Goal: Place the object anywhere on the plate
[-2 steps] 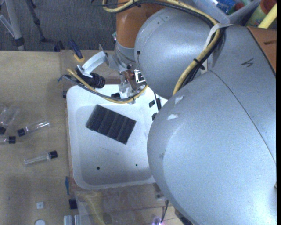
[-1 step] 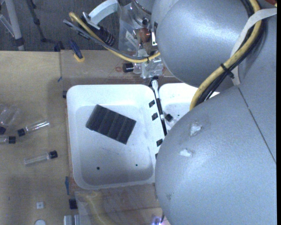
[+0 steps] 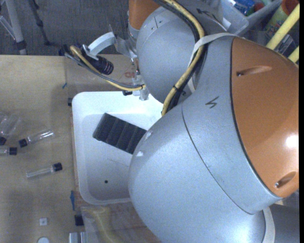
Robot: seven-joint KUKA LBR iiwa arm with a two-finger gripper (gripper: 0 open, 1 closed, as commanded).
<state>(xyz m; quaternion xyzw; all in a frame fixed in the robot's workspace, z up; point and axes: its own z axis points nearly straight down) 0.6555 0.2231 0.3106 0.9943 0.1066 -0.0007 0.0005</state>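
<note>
Camera view: the arm (image 3: 213,142) filled the right and centre of the frame, its grey shell and orange band swung so close under the lens that it covered most of the working area. One white bin (image 3: 83,142) showed at centre left, and in it a dark ribbed slab (image 3: 118,133) lay tilted near the upper wall, part of it tucked beneath the arm's bulk. Whether that slab was the object to be moved could not be told, and no plate could be made out behind the arm. A tiny dark speck (image 3: 106,181) sat on the bin floor lower down.

The pincer's state could not be told, as the wrist end was lost among cables (image 3: 109,76) and fittings at the top of the frame. The step in hand was judged to be a reach or transit over the bin, with nothing confirmed as carried. The next move would call for the arm to clear the view and find the plate.

The tabletop (image 3: 33,95) was pale wood, with small clear vials (image 3: 43,170) scattered at lower left. Beyond it, at the top right, lay workshop clutter (image 3: 266,14).
</note>
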